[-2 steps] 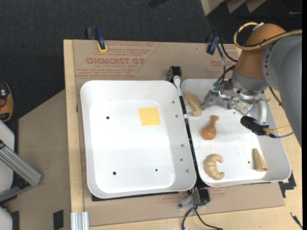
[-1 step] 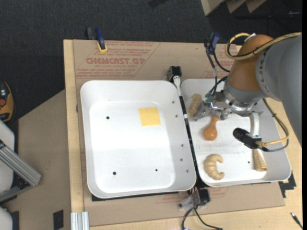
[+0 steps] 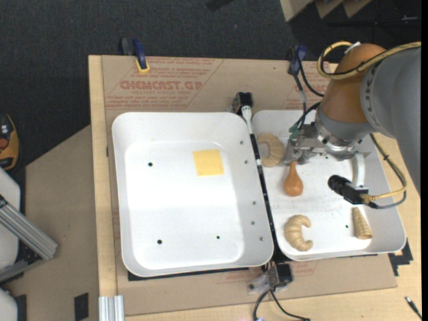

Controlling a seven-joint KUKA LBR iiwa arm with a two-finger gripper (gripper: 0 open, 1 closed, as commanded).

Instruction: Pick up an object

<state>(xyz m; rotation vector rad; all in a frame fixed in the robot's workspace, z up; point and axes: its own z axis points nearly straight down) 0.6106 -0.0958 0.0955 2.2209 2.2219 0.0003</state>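
The bench (image 3: 167, 79), a brown sheet with red printed lettering, carried two shallow white bins side by side. The left bin (image 3: 134, 239) held a single flat yellow square (image 3: 208, 162), lying a little toward the far right of its floor and well apart from the walls. The grey arm (image 3: 394, 89) reached in from the right with its orange band (image 3: 348, 92) above the wrist, and its gripper (image 3: 299, 150) hung low over the far left part of the right bin (image 3: 388, 236). Whether the pincer was wide or narrow could not be told from this slant, since the wrist covered it. Just beside the gripper on its left lay a pale beige rounded piece (image 3: 270, 149), close to the bin's left wall. Directly below the gripper, nearer the viewer, an orange-brown pear-shaped object (image 3: 292, 180) lay with its narrow neck pointing up toward the tool; contact between them was unclear. A croissant (image 3: 298, 233) sat near the bin's near edge, and a cone-shaped piece (image 3: 362, 223) lay to its right
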